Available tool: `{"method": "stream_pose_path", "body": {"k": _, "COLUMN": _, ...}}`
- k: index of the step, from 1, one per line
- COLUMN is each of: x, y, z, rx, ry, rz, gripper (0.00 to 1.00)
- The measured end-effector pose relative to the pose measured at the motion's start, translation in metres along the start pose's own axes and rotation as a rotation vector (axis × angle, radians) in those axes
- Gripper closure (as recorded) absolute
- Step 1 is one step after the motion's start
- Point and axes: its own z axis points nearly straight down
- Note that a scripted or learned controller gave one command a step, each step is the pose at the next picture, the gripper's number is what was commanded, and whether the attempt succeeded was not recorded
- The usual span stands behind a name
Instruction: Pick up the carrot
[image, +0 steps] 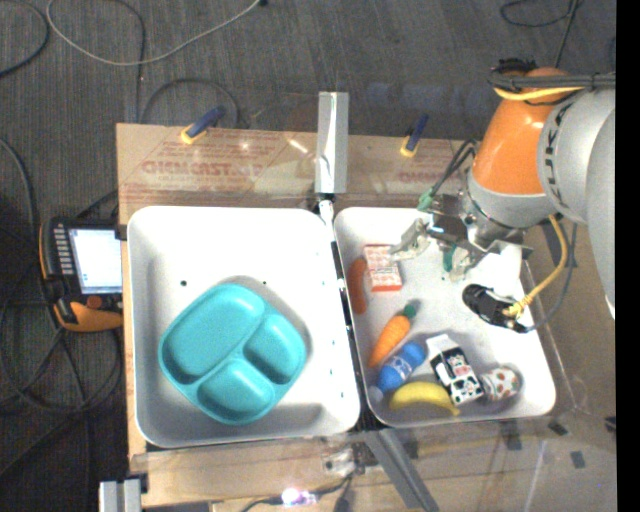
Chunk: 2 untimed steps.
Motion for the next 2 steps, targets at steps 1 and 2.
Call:
{"method": "stream_pose_path", "body": {"k": 1, "x": -0.029, "y": -0.027, "z": 0.117, "rx": -0.003, "ry": 0.001, "rz": -0.305, "gripper": 0.0}}
{"method": "stream_pose_path", "body": {"k": 2, "x": -0.036, "y": -0.015, "z": 0.123, "rx": -0.013, "ry": 0.001, "rz": -0.342, "gripper": 0.0}}
